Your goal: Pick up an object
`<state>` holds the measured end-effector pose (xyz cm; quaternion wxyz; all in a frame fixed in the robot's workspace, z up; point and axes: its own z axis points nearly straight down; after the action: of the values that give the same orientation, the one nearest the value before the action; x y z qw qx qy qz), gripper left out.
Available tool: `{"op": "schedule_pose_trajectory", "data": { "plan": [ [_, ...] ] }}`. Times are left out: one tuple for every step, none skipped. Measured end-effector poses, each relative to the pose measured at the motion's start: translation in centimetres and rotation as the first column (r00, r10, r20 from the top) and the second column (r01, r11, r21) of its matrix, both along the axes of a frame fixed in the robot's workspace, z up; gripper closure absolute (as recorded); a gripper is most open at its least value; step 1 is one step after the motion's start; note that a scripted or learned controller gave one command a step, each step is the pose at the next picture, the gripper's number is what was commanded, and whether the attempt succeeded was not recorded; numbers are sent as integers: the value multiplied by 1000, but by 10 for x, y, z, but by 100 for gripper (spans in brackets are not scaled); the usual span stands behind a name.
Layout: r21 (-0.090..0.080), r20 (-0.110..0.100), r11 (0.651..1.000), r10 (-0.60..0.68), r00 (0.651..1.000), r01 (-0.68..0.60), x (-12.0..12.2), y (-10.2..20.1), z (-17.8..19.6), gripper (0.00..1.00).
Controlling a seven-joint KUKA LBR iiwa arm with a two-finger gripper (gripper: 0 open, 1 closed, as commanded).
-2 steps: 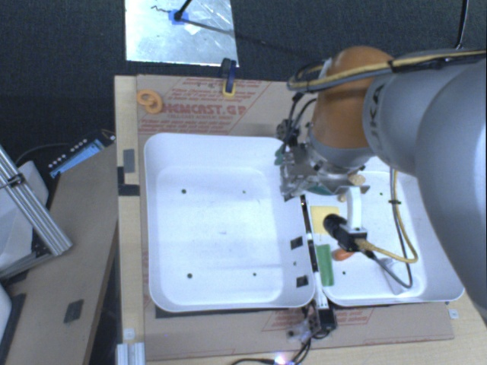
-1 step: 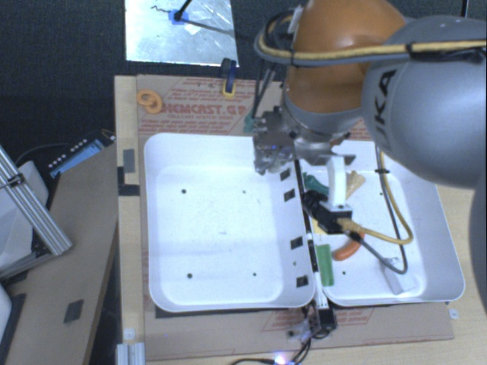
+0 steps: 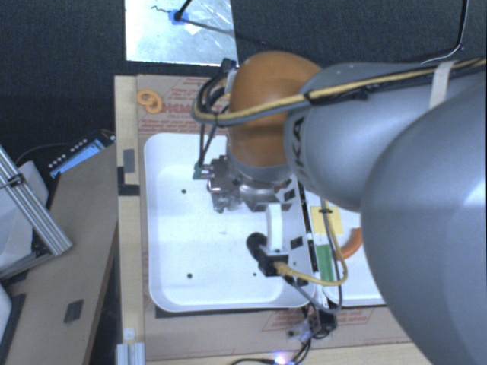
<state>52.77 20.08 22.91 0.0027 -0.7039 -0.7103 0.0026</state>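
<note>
The arm's orange band and grey wrist hang over the middle of the left white bin [image 3: 179, 242]. Below the band, the metal body of my gripper [image 3: 227, 190] points down toward the bin floor, and the wrist covers its tips. In the right bin [image 3: 358, 301], beside the divider, lie a yellow flat piece [image 3: 330, 220], a green stick [image 3: 326, 261] and an orange curved piece [image 3: 352, 243]. The arm hides most of that bin. I see nothing between the gripper and the left bin's floor.
An orange ring [image 3: 149, 101] lies on the cardboard border beyond the left bin's far corner. A shiny sheet [image 3: 179, 21] lies behind the bench. Metal rails [image 3: 30, 211] stand to the left of the bench.
</note>
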Motion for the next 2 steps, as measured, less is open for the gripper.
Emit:
{"op": "schedule_pose_trajectory", "data": {
  "plan": [
    [10,25,1000,-1,1000,1,-18,17,200,100],
    [-1,15,1000,-18,1000,18,2,-86,234,100]
  ]
}}
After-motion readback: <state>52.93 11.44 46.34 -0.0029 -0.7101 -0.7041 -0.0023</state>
